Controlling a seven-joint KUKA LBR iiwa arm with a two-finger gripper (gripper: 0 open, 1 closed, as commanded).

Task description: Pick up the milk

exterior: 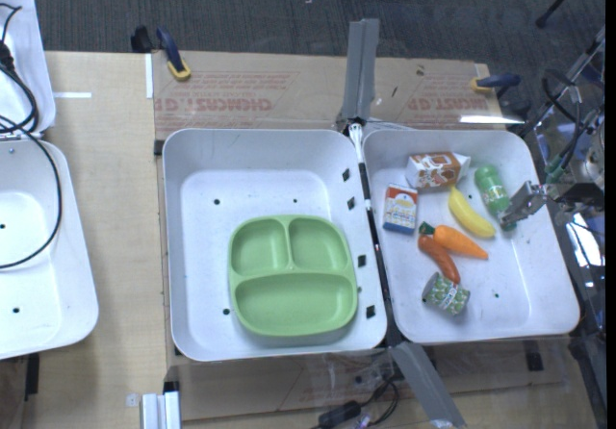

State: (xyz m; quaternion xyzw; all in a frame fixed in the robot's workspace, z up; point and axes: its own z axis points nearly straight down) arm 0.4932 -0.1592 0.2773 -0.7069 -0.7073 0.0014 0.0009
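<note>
With the gripper (520, 206) hovering at the right bin's (539, 316) right edge, its grip state unreadable, it is risking grabbing the green bottle (491, 189) instead of the milk (400, 210).

Mirrored red "CHEMICAL GUYS" lettering runs across the cardboard sheet (289, 95).

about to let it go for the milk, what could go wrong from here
1. The milk lies beside a second carton and close to the carrot; the gripper could grab or knock a neighbour.
2. The banana and green bottle sit between the gripper and the milk, so a low approach may sweep them.
3. The milk lies near the bin wall, leaving little finger room.
</note>
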